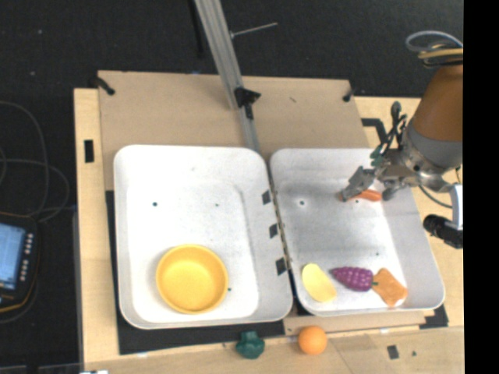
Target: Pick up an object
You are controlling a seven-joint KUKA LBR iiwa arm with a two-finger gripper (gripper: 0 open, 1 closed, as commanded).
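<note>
Down low in the right bin (405,232), gripper (357,190) hanging over the upper half of the floor, reaching in from the right. Open or closed? Cannot tell from this slant, with too much grey metal bunched together at the tip.

Right at that tip, a small red-orange piece (373,196) peeking out on the lower-right side, toward the arm's own body. Touching the gripper or just beside it, impossible to say which. Looks stubby and slightly longer than wide, with its long axis roughly across the view, left to right. Held, or merely lying on the bin floor under the tool? Not clear, so no claiming a grasp here.

Judging by closeness, the likeliest target, with barely any travel needed: a small shift back toward the arm and down, if not already straddling it.

Other candidates well apart, lined up along the near wall of the same bin: a pale yellow piece (318,282), a purple grape bunch (352,277) just beside it, and an orange chunk (390,287) next to that — all toward the bottom of the view from the gripper. Over in the left bin (187,178), a yellow bowl (192,277) sitting in the near corner, far across. Out on the bench (90,209) in front of both bins, an orange ball (312,340) and a green item (250,345).

Main risk, as a guess — a nudge instead of a pinch, small piece skating away on the smooth white floor.
</note>
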